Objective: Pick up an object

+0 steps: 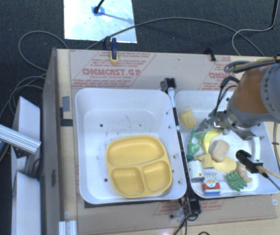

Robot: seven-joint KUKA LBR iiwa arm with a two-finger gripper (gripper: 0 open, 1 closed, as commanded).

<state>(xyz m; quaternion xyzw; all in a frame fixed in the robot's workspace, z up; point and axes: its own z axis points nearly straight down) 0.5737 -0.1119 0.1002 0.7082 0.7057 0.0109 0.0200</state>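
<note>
Two white bins sit side by side on the surface: the left bin (88, 146) holds a yellow divided tray (139, 165) toward its near side, and the right bin (269, 182) holds a cluster of small objects, among them a yellow block (188, 118), a beige piece (220, 150) and a green toy (236, 181). The arm (257, 94) reaches in from the right over the right bin, its claw (219, 122) above the far part of the cluster; whether the claw is wide or narrow cannot be told.

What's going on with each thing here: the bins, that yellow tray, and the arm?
Left bin: holds one yellow tray.
Yellow tray: flat, right way up, compartments bare.
Right bin: crowded with small items.
Arm: reaching over the right bin.
</note>
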